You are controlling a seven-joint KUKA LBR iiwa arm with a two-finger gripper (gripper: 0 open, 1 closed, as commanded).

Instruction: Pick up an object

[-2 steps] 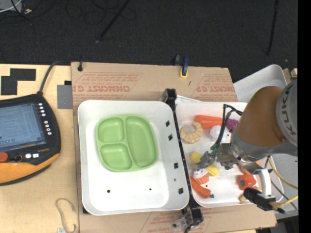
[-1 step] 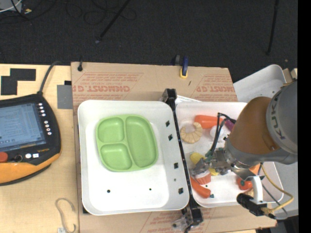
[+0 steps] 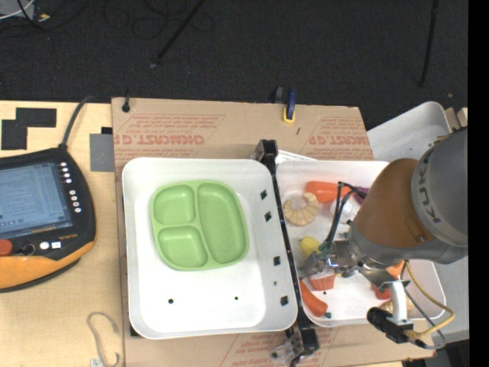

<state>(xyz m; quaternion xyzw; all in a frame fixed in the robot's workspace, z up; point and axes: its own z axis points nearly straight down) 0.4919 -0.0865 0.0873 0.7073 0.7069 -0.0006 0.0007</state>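
Camera view: arm (image 3: 412,205) in from right, over right bin (image 3: 428,300). End effector (image 3: 325,264) low in that bin, beside the divider; finger state not discernible, grip on anything cannot tell. Right bin contents: orange carrot-like piece (image 3: 322,191) near back, tan ridged shell-like object (image 3: 299,209) in front of it, small yellow item (image 3: 309,245), red-orange pieces (image 3: 315,298) at front. Left bin (image 3: 153,312): green three-compartment tray (image 3: 200,225). Teach pendant (image 3: 38,212) on bench (image 3: 46,319), far left.

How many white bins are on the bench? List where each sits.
2. The left white bin holds a green divided tray; the right white bin holds small toys, under the arm.
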